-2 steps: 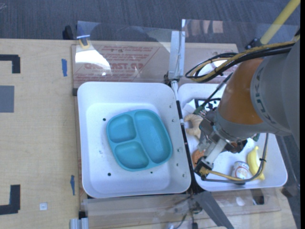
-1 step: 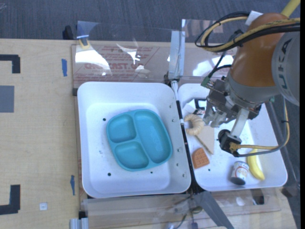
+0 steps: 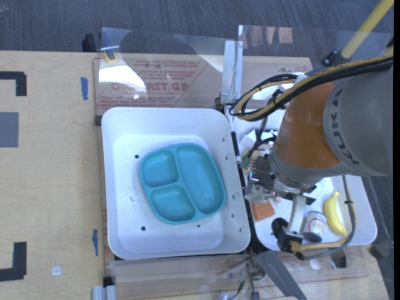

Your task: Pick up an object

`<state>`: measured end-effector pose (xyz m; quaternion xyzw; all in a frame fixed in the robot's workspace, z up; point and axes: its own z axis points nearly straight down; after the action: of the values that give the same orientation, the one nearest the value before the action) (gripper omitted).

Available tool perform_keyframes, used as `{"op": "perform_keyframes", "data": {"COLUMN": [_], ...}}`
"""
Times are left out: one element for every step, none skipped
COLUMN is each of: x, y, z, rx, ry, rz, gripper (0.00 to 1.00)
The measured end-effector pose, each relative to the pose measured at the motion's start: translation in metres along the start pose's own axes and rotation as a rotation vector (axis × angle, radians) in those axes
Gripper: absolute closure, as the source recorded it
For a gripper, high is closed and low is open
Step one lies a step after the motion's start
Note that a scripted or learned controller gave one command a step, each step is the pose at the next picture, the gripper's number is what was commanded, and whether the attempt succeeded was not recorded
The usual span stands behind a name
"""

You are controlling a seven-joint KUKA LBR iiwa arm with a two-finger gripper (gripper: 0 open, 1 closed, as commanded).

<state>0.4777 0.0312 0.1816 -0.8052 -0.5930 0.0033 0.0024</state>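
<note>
Currently the arm [image 3: 325, 130] hangs over the right bin [image 3: 365, 230], hiding most of it; whether the gripper is spread or pressed together cannot be told. A banana [image 3: 335, 212] lies near that bin's right edge, a small can [image 3: 315, 222] just beside it, and an orange packet [image 3: 263, 210] near the left edge. The left bin [image 3: 119, 167] carries a blue divided plate [image 3: 182, 182] at its centre. The banana is probably light, soft and easily bruised: grip across its middle, gently.
</note>
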Motion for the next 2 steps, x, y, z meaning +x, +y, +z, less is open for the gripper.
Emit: {"op": "perform_keyframes", "data": {"x": [0.112, 0.133], "y": [-0.034, -0.041], "z": [-0.095, -0.051], "rx": [-0.011, -0.003], "ry": [0.004, -0.001], "rz": [-0.403, -0.634], "gripper": [1.00, 1.00]}}
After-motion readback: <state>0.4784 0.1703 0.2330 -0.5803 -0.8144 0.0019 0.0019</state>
